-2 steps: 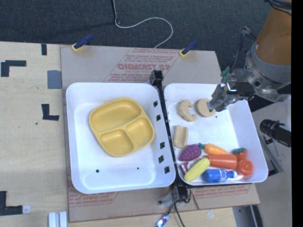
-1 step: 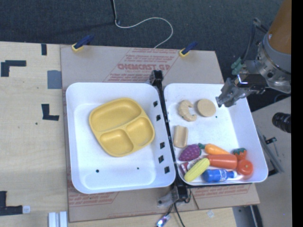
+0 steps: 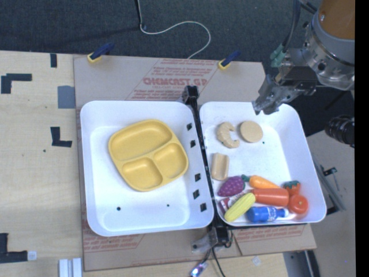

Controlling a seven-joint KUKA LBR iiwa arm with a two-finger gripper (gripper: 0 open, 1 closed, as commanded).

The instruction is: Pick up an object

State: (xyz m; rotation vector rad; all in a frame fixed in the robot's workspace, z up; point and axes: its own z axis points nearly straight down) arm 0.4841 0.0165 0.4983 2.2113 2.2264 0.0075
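Camera view, step in hand: the approach is judged to be under way; nothing is seen held, and no object has been lifted.
Pincer: the dark two-finger pincer (image 3: 266, 107) is seen at upper right of the frame, over the far rim of the right shallow white bin (image 3: 305, 154); whether it is open or closed cannot be told.
Next move: a descent toward the frame's lower left is called for, probably onto the round tan biscuit-like disc (image 3: 251, 131), which lies nearest.
Right bin contents: the disc and a pale curved croissant-shaped piece (image 3: 227, 135) at its upper part; a beige block (image 3: 219, 167) below; at the lower edge a crowded cluster with purple grapes (image 3: 232, 185), an orange carrot (image 3: 264, 183), a yellow corn cob (image 3: 240, 206), a red tomato (image 3: 298, 204) and a blue-and-white tube (image 3: 266, 214).
Left bin contents: a yellow three-compartment plastic tray (image 3: 148, 153) is held in the left white bin (image 3: 95, 172).
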